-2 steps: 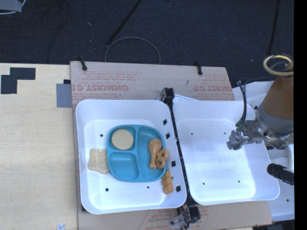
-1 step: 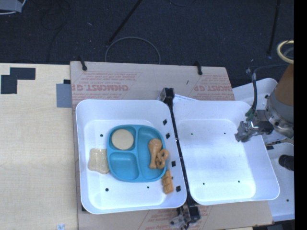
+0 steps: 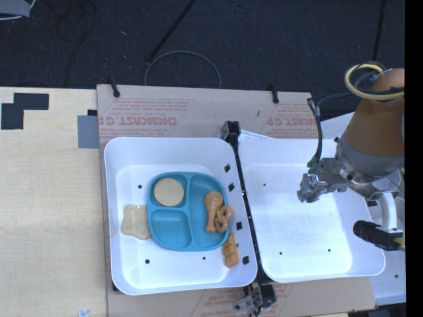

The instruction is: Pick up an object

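- Where the arm [image 3: 373, 131] enters from the right, its grey and orange body hangs over the right bin [image 3: 310, 263], with the pincer [image 3: 310, 189] above that bin's upper right part.
- Pincer: small and dark against the white floor; whether it is spread or pressed together cannot be told, and nothing is seen between its tips.
- Left bin [image 3: 125, 157]: holds a blue sectioned plate [image 3: 173, 230] lying flat near the middle.
- Round tan disc [image 3: 168, 191]: in the plate's upper left compartment.
- Brown pretzel-like piece [image 3: 217, 211]: in the plate's right compartment, running top to bottom.
- Pale bread-like slice [image 3: 135, 221]: on the bin floor, touching the plate's left edge.
- Small brown ridged piece [image 3: 230, 250]: on the bin floor just beside the plate's lower right corner, near the divider between the bins.
- All four graspable objects lie in the left bin, well apart from the pincer.
- Desk [image 3: 46, 210]: light wood, with printed cardboard [image 3: 172, 114] under both bins.
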